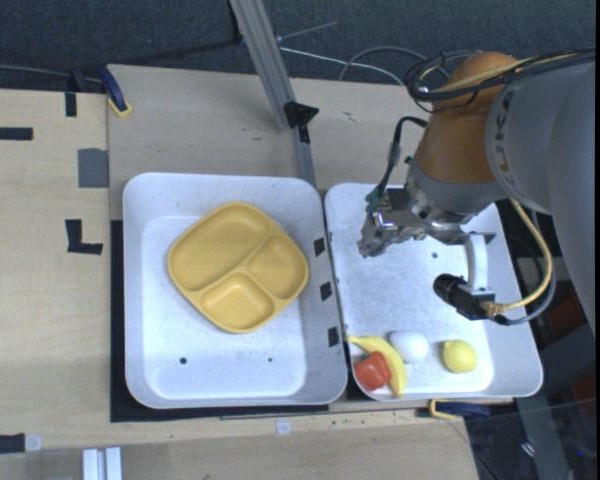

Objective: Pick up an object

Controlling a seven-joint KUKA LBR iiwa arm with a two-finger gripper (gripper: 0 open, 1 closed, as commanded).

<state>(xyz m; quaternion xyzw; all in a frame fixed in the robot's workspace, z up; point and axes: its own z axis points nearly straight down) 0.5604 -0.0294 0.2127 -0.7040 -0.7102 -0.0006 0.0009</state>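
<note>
The jaws (377, 236) hung over the right bin (515, 368); whether apart or together, I cannot tell. The fruit lay well below: banana (392, 360), egg (411, 345), lemon (460, 355).

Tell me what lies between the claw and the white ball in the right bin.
Bare bin floor separates the claw from the white ball.

The grey arm (540, 118) reaches in from the right, wrist bent downward, gripper (378, 236) hanging low.
</note>
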